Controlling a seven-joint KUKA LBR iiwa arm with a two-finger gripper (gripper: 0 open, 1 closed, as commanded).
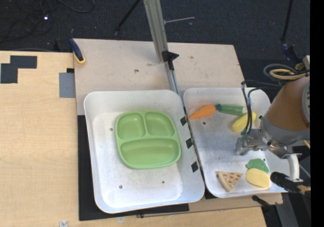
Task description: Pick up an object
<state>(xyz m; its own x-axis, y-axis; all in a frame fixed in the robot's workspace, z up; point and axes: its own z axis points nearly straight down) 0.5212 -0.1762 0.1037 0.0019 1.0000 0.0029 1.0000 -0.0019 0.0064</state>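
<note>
Claw (244, 146) low in the right bin (212, 180), near the green piece (257, 164); finger spread impossible to tell. Best centred squarely over one toy before closing, clear of the yellow piece (257, 178).

left bin (101, 120): white, speckled floor
right bin (217, 140): white
divided plate (148, 139): pale green throughout
toy carrot (202, 112): orange, with a green stem end (231, 109)
banana-like piece (242, 122): yellow
pizza slice (229, 180): tan crust, reddish dots on cream
lemon-shaped piece (258, 178): yellow
leafy piece (257, 164): green
arm (288, 107): orange band, grey below
gripper (246, 145): dull metallic grey
bench board (202, 64): light beige
post (156, 24): silver aluminium
floor (228, 8): black
</note>
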